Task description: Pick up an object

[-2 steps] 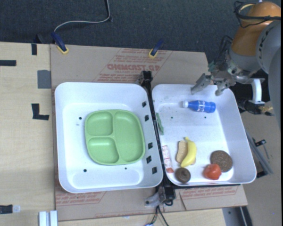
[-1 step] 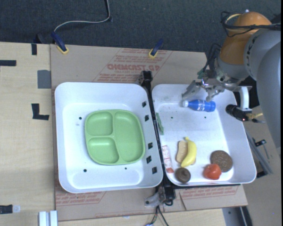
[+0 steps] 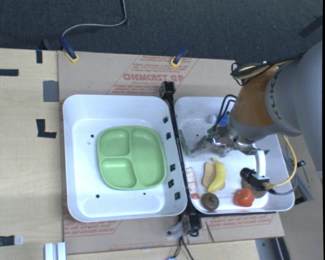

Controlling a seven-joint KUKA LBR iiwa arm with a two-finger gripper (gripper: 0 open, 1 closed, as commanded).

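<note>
Camera view: "CHEMCAST GP" is printed on the brown board [image 3: 151,76], while the end effector [image 3: 212,145] state cannot be told.

lab bench [image 3: 21,145] with clamped cardboard [image 3: 124,75]

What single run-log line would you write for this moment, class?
gripper: low in right bin, above banana | grasp: none seen | nearby: tomato, brown round fruit | left bin: green divided plate
</note>
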